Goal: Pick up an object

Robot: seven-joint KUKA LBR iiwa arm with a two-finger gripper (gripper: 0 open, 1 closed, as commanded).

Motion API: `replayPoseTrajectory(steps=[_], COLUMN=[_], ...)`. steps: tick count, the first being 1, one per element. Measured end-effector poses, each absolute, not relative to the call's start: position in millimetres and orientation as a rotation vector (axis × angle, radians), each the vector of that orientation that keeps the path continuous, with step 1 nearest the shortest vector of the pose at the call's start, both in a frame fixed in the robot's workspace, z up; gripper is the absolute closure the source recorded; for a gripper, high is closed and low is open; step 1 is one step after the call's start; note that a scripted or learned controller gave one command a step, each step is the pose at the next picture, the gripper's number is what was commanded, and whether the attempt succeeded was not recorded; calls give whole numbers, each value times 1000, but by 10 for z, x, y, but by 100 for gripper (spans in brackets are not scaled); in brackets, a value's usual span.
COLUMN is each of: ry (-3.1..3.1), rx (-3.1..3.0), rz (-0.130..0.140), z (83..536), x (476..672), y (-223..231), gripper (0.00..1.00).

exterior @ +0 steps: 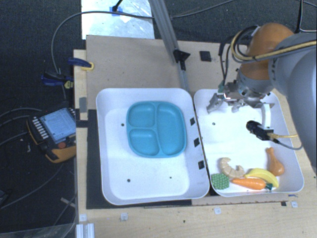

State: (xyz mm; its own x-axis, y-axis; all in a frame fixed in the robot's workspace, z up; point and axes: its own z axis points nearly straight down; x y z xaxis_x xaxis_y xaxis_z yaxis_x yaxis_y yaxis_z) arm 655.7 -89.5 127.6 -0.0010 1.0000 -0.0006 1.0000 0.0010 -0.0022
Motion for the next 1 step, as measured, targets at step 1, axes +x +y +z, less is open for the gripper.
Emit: replayPoseTrajectory(steps=[1], ry=[-2226], rx=[-2223], rz=[-4], z=[1417], x=[6577], y=[-894], gripper=[100])
